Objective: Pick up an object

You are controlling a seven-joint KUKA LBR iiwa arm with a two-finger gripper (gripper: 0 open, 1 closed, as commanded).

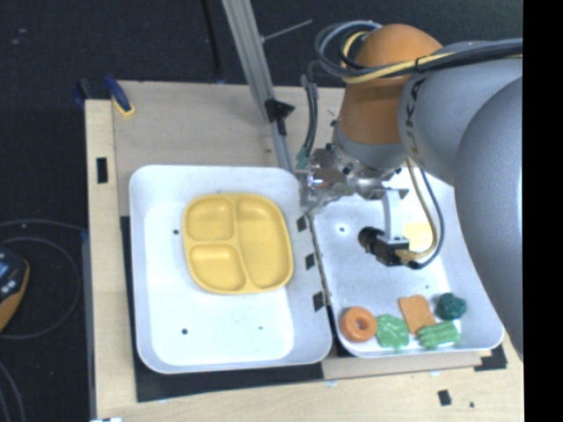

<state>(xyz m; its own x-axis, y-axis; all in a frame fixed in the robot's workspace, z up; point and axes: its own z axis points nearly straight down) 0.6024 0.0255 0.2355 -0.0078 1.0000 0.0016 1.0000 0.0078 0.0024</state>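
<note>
The grey arm (457, 121) reaches over the right bin (345, 266) from its far right side and covers that bin's upper right part. The left bin (145, 236) lies just beside the right bin's left wall. In it is a yellow plate (237, 242) with three compartments, lying flat, well apart from the right bin.

The gripper (318, 187) hangs at the right bin's upper left corner, close to the wall shared with the left bin. Whether the claw is wide or narrow cannot be told from here, and nothing can be seen held in it.

The likely objects to pick lie in a row along the right bin's front wall, well apart from the gripper. The orange ring (358, 323) is at the left end. A pale green piece (392, 332) is just beside it, then an orange block (415, 310), a second green piece (438, 333) and a dark green piece (451, 305) towards the front right corner.

These look like small toy foods, probably light and fairly stiff, with smooth skins that may slip. The ring seems the easiest to take, gripped across its outer rim, since its left side is free. The others are crowded together, so a grasp there could catch a neighbouring piece.
</note>
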